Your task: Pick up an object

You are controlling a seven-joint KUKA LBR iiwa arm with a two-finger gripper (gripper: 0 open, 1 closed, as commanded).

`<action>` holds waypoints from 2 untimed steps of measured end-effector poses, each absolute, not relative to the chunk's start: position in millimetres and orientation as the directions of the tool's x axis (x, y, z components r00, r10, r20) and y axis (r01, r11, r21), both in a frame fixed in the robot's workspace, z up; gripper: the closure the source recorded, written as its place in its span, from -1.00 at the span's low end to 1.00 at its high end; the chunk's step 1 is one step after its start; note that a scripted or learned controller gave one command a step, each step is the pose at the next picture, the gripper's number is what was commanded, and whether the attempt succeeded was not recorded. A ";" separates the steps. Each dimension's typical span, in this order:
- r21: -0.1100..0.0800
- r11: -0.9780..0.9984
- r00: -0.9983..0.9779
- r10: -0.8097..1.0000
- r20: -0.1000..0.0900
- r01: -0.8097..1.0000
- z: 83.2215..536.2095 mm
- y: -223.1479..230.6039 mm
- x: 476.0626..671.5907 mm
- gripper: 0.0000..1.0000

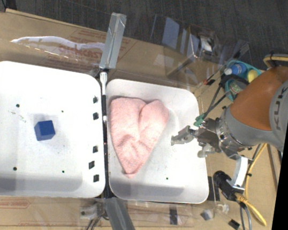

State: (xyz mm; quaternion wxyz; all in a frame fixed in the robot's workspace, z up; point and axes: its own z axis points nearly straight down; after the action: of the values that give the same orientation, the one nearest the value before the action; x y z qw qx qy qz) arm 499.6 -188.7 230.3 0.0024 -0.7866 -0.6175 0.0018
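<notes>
— What is found in the left bin [8,85]?
— A cube [45,129] is set left of its middle.
— And in the right bin [175,190]?
— A cloth [133,129] is laid in its left half; the gripper [182,137] is positioned just right of the cloth.

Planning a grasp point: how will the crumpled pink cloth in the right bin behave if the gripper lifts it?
The crumpled pink cloth lies in soft folds, so it would probably hang limp and drape rather than hold shape. Its fuzzy texture suggests the fingers should grip without slipping. It looks light, and a pinch may catch only one layer, so it could unfold as it rises.
</notes>
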 end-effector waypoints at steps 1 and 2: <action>-0.008 -0.192 0.192 0.981 0.000 0.981 100.9 -114.3 543.8 -1.00; -0.003 -0.112 0.112 0.994 0.001 0.994 91.9 -158.9 572.3 -1.00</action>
State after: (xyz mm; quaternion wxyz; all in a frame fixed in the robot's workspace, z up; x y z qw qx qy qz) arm 572.3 -158.9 91.9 0.0014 -0.7457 -0.6663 0.0006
